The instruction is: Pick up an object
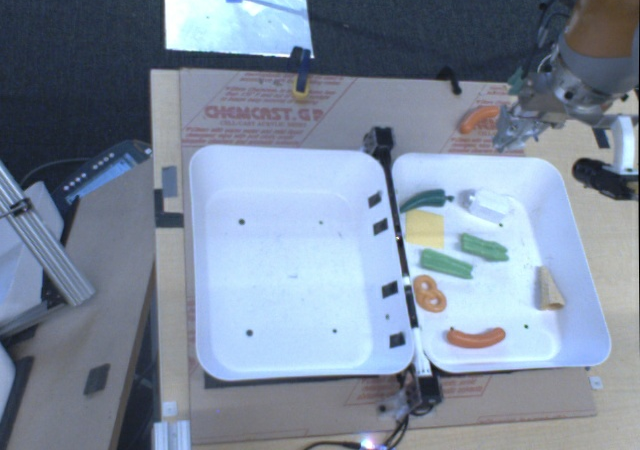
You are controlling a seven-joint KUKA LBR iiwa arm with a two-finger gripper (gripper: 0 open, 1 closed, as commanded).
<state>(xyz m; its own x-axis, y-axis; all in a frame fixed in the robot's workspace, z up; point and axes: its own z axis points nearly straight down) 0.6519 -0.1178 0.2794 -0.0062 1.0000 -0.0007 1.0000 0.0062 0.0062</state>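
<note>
One orange sausage (479, 119) lies just beside the fingers (510, 136), outside the right bin (570, 238).

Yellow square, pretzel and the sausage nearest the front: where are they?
Yellow square (424, 229): camera view, its flat top.
Pretzel (430, 294): camera view, its twisted middle.
Sausage (476, 338): camera view, middle of its curved length.

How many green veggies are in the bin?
3, all in the right bin: one green piece near its top left, one in the middle, one just below and left of that. None looks hidden.
</note>
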